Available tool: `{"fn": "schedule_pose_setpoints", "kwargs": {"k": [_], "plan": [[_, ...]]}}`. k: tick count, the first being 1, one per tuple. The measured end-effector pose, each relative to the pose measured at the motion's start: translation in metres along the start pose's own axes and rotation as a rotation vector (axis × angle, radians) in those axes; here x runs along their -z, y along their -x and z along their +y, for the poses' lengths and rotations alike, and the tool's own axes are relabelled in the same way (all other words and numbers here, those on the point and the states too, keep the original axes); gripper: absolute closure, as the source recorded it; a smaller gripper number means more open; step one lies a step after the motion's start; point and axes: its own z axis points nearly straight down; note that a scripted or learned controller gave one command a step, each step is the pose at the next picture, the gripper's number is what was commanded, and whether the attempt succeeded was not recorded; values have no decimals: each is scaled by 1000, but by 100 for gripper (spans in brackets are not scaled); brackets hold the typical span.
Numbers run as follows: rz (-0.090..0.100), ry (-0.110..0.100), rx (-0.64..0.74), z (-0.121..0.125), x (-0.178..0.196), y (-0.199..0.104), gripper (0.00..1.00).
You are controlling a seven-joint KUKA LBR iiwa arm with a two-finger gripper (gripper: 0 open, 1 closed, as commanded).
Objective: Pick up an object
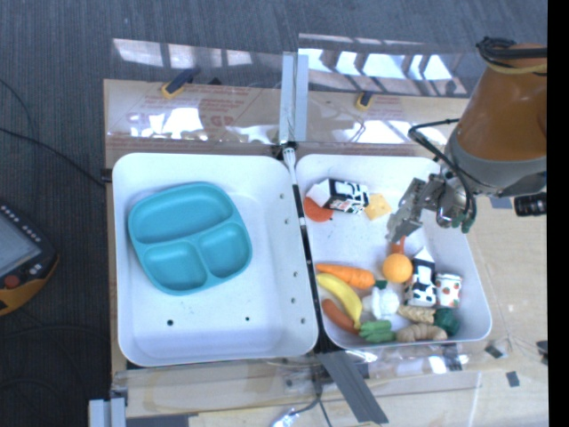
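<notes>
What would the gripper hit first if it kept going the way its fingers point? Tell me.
Probably the small round orange fruit, just beyond the two-finger gripper in the right white bin. Height from this slanted view is unclear.

A round orange fruit (397,267) rests in the right bin (476,283), beside a carrot (347,276).
</notes>
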Motion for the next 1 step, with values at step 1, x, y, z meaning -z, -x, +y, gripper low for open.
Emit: {"fn": "schedule_pose_setpoints", "kwargs": {"k": [1], "plan": [[5, -2, -19, -10, -118, -66, 100]]}}
